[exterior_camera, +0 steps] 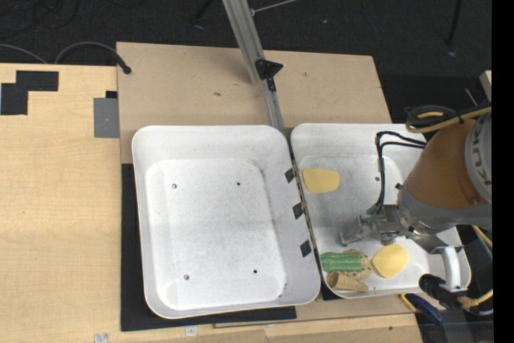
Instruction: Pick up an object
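The right bin (353, 142) holds a flat yellow piece (321, 180) near its left wall. At its front lie a green object (344, 261), a round yellow object (390, 260) and a small tan object (349, 280). My gripper (359, 234) hangs low over the middle of the right bin, just above the green and round yellow objects and to the right of the flat yellow piece. I see nothing held in it. The arm's orange band (450, 169) covers the bin's right side.
The left bin (152, 149) sits beside the right one, and black clips (297, 210) mark the shared wall. A metal rail (241, 20) slants up behind the bins. Black cables (401, 139) loop at the right bin's back.
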### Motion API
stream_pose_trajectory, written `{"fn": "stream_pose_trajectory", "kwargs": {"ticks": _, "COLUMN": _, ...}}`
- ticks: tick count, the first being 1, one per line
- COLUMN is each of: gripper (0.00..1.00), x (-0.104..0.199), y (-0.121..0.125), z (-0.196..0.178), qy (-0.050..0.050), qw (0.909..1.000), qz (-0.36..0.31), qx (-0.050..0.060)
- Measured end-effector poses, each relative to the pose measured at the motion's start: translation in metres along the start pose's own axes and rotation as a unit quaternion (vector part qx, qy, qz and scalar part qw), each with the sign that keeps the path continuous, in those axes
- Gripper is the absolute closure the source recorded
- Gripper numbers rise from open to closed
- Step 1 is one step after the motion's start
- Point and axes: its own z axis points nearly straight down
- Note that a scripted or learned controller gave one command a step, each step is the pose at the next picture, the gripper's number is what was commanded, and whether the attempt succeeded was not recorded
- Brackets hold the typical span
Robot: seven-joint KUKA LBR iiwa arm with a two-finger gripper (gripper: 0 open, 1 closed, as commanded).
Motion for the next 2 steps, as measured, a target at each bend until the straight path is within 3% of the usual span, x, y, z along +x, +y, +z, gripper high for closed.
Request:
{"fn": "stream_pose_trajectory", "kwargs": {"ticks": 1, "gripper": 1.0, "x": -0.001, "y": 0.0, "z": -0.01, "qy": 0.001, "qw": 1.0, "qz": 0.003, "qx": 0.0}}
{"fn": "stream_pose_trajectory", "kwargs": {"ticks": 2, "gripper": 1.0, "x": 0.0, "y": 0.008, "z": -0.069, "qy": -0.001, "qw": 1.0, "qz": -0.001, "qx": -0.002}}
